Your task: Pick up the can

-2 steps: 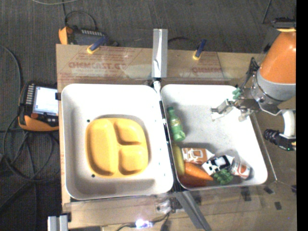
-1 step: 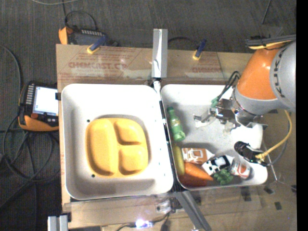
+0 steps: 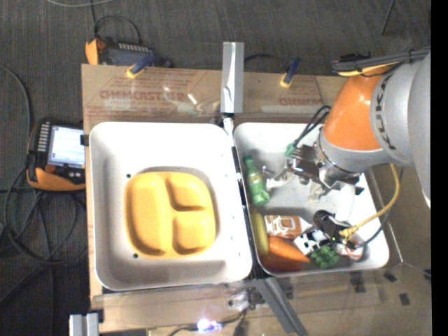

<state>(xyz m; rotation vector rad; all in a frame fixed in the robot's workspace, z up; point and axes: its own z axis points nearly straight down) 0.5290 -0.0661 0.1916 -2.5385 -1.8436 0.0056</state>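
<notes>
Hand (image 3: 280,180) above the right bin (image 3: 378,257), can not identified.
We cannot tell its grip; we should find the can among items below before lowering.

Two shallow white bins side by side on bench; left bin (image 3: 105,187) holds yellow sectioned tray (image 3: 170,212), three compartments, lying flat near middle; right bin (image 3: 378,254) holds green bottle (image 3: 255,181) along left wall; yellow banana-like piece (image 3: 260,233) below it; orange carrot (image 3: 285,251) near front edge; brown-and-white carton (image 3: 284,225) just above carrot; green clump (image 3: 324,258) at front; handheld pendant (image 3: 59,151) with lit screen on floor, left of bench; blue clamps (image 3: 140,64) on cardboard behind bins.
</notes>
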